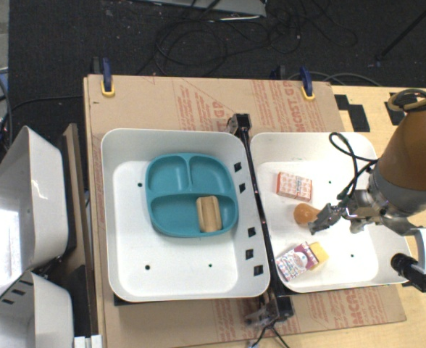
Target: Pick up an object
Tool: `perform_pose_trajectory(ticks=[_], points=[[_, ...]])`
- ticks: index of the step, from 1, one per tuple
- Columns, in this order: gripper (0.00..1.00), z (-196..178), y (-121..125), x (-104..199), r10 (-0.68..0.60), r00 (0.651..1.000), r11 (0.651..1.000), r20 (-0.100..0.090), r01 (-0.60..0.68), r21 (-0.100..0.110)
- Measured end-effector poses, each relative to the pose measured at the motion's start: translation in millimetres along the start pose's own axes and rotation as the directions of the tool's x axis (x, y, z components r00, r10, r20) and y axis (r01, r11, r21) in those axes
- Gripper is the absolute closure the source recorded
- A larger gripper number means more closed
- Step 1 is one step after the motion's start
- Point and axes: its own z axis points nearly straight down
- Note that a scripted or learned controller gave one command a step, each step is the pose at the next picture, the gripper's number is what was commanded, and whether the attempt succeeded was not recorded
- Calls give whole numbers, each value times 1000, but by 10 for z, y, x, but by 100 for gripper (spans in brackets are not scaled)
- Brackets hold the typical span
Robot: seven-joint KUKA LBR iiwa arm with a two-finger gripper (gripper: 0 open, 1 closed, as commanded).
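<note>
Though hard to make out, jaws (324, 220) seemingly spread, pinching nothing, just beside orange ball (306, 213) in right bin (358, 274); ball partly hidden behind fingers.

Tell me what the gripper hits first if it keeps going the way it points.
Probably the small orange object: the gripper points left toward it, just beside its right edge. Height above the bin floor is unclear, so it might pass over.

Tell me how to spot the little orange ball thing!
Look in the right white bin. Near its middle, under the pink-and-white box, sits the orange ball, beside the tool. It is the bin's only round thing.
</note>
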Motion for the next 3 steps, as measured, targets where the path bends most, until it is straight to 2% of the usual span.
perform_pose_trajectory(ticks=[1,3], points=[[0,-63,30,4,-4,1000,1000,2,4,-13],[0,1011,82,-72,0,1000,1000,1,0,-9]])
